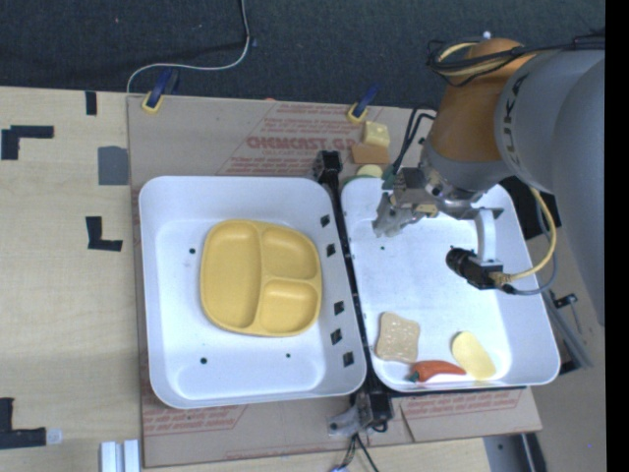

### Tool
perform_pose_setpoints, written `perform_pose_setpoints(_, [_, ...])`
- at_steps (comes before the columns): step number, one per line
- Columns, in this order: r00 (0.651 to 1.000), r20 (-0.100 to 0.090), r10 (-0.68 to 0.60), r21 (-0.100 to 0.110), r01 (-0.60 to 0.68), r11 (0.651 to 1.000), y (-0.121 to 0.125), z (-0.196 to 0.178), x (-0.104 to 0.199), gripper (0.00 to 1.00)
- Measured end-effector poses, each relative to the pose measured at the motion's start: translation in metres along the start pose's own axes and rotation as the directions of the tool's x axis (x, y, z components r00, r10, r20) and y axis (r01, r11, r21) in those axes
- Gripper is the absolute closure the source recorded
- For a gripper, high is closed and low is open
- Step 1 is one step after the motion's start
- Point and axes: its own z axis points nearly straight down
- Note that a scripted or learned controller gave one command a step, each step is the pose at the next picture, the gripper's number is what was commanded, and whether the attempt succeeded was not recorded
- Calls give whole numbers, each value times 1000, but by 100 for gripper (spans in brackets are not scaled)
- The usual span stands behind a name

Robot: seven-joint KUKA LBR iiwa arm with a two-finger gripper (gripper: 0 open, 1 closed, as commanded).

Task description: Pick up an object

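arm: grey kuka arm (550, 116) with an orange band above the wrist, reaching in from the right and bent down over the far end of the right bin.
pincer: the pincer (390, 219) hangs low over the far left corner of the right bin, close to the divide between the two bins; nothing can be seen between its fingers, and how far apart they stand cannot be told from this slant.
right bin: shallow white bin (432, 278), its middle bare; three small things lie along its near edge.
cracker-like piece: a pale tan square piece (398, 336) lies flat near the near left corner of the right bin, well apart from the pincer.
red piece: a small red-orange thing (435, 370), long and thin, lies by the near wall, just beside the tan piece and touching or nearly touching the yellow one.
yellow piece: a pale yellow oval thing (475, 355) lies near the near right corner.
left bin: white bin (167, 264) holding a yellow divided plate (260, 275) with three compartments, lying flat in the middle.
worktop: light wood worktop (59, 303) with a cardboard sheet under the bins; a tan block (372, 143) and a pale round thing (369, 172) sit beyond the far rim of the right bin.
cable: a black part (474, 265) on a yellow cable hangs from the arm over the right bin.
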Motion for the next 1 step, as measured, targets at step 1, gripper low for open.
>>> perform_pose_setpoints(1, [1000, 1, 0, 5, 0, 1000, -22, -11, 35, 100])
